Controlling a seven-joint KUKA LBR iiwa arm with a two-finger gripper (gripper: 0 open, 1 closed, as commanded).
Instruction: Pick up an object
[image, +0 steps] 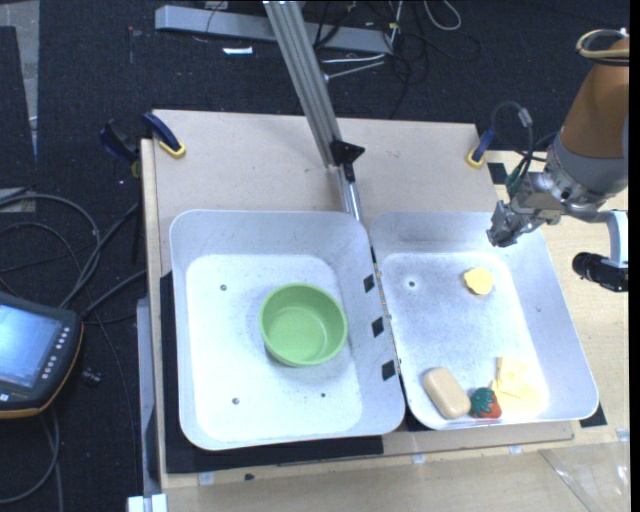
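We see the gripper (503, 232) over the right bin's (560, 330) twelve-o'clock rim; we cannot tell its state. A yellow piece (479, 282) lies just beyond, at seven o'clock. No writing is legible.

The counter (260, 160) was a pale wooden board, lit evenly from above, and it sat over a dark carpeted floor (70, 100). Yellow-tipped clamps (168, 146) gripped the counter's far corners. Past its far edge lay black cables (360, 50) and a grey metal bracket (270, 28), and from there a slanted aluminium rail (310, 85) ran down toward the counter's middle. Left of the counter, a handheld pendant with a lit bluish screen (30, 350) rested on the floor, its cable (80, 230) looping toward the counter.
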